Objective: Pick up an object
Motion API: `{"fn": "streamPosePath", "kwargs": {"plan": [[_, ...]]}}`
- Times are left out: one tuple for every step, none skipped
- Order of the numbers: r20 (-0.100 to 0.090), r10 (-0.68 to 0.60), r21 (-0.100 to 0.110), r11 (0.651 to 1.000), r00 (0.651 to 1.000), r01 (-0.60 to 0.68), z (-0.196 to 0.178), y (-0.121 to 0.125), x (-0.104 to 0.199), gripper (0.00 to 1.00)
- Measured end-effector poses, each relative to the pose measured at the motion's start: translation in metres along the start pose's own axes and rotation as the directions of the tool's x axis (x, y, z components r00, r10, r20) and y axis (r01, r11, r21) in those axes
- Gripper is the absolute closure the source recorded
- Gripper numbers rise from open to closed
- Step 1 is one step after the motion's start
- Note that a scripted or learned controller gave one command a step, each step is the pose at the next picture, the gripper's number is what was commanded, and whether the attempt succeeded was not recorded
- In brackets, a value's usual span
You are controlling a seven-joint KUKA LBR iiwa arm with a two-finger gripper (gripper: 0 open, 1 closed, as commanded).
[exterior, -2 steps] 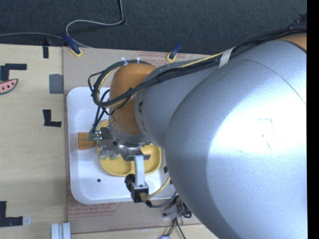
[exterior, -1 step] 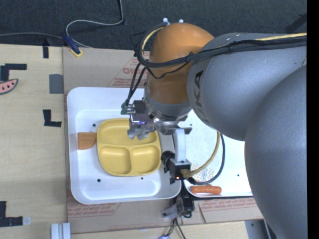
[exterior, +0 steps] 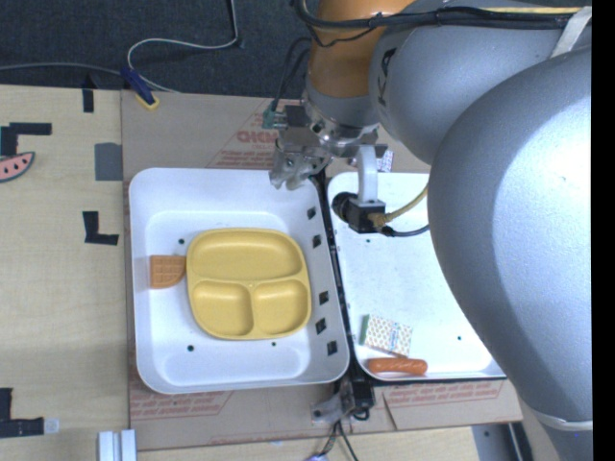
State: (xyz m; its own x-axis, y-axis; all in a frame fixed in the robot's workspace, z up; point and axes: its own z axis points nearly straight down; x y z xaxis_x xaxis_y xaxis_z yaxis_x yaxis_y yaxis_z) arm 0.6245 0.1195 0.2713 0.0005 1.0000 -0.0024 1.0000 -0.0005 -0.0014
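A: Gripper (exterior: 300, 166) in the camera view sits over the far rim of the left bin (exterior: 154, 257), just beside the divider; nothing seen between its tips, and I can't tell how wide it stands.

B: Targets?

A: Yellow divided plate (exterior: 250, 282) mid left bin, a small orange-brown piece (exterior: 166, 271) touching its left edge. Right bin (exterior: 404, 277) has a patterned packet (exterior: 386, 334) and an orange stick (exterior: 398, 365) near the front rim.

B: Best approach?

A: My judgement: take the orange-brown piece or the packet, centred and straight down. The plate looks too broad; its rim would be the only bite.
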Motion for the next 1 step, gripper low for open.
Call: {"fn": "streamPosePath", "kwargs": {"plan": [[-0.001, -0.001, 0.001, 1.0, 1.0, 0.001, -0.0042, -0.0724, -0.0078, 1.0]]}}
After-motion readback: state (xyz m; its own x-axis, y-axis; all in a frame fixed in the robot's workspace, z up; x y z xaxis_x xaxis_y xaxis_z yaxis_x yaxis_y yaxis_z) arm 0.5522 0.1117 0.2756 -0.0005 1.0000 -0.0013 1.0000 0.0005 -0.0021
